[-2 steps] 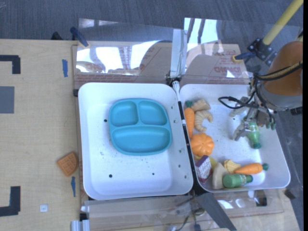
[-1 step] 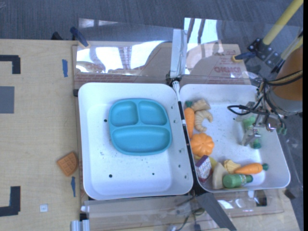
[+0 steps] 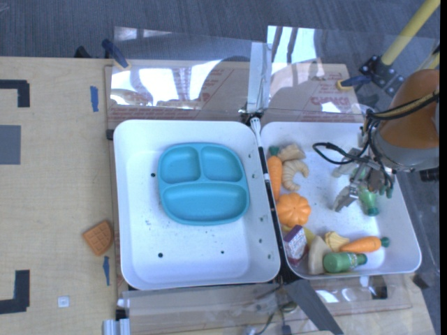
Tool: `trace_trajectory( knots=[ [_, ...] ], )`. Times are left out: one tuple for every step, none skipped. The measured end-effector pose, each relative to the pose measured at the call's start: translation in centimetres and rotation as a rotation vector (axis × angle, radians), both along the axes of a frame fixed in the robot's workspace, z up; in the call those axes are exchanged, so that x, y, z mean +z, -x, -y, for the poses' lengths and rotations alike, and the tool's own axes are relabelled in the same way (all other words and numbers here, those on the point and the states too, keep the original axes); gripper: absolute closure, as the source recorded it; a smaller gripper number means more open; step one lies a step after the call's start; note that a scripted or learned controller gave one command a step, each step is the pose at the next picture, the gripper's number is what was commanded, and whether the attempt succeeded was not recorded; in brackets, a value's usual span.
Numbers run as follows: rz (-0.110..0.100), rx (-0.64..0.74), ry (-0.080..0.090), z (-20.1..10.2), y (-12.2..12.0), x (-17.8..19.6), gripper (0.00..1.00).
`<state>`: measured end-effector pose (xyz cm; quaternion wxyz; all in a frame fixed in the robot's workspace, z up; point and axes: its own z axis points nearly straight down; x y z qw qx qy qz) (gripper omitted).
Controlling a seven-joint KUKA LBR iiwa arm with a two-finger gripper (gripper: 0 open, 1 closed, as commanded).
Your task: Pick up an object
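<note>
Entry, as I read it from the remote station.

Carrier: bench [image 3: 49,152] bearing two white bins side by side. Left bin [image 3: 133,250] holds a blue divided plate [image 3: 203,183]. Right bin [image 3: 405,246] holds the toy food and the arm's working end.

Arm: grey with orange band, entering from the bench's right edge. End effector [image 3: 355,190] sits low in the right bin, toward its right wall, about halfway between the far and near edges. Its fingers look spread, tips pointing down toward the bin floor. A small green item [image 3: 369,202] lies touching or just beside the right-hand finger; I cannot tell whether it is pinched, so I log nothing as held.

Candidates in the right bin:
- green item at the end effector, closest by far.
- small carrot [image 3: 362,243], toward the near edge from the end effector, long axis roughly parallel to that edge.
- green bottle [image 3: 343,261], just beyond the carrot, at the near edge, same lie.
- orange pumpkin [image 3: 293,209], toward the left wall.
- long carrot [image 3: 275,176] and croissant [image 3: 292,162], against the left wall, well apart from the end effector.

Off-bin: a waffle piece [image 3: 98,237] on the bench, left of the left bin.

Judgement: the coming move turns on the green item lying immediately to the end effector's right-hand side; a small sideways correction before pressing together seems needed.
</note>
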<state>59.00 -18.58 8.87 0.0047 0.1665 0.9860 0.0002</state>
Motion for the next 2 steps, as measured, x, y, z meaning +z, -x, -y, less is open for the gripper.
trace_trajectory(
  knots=[
    [-0.006, -0.098, 0.000, -2.3, -6.6, 0.0, 0.00],
    [-0.002, -0.177, 0.002, 3.8, 0.8, 0.0, 0.00]
  ],
)
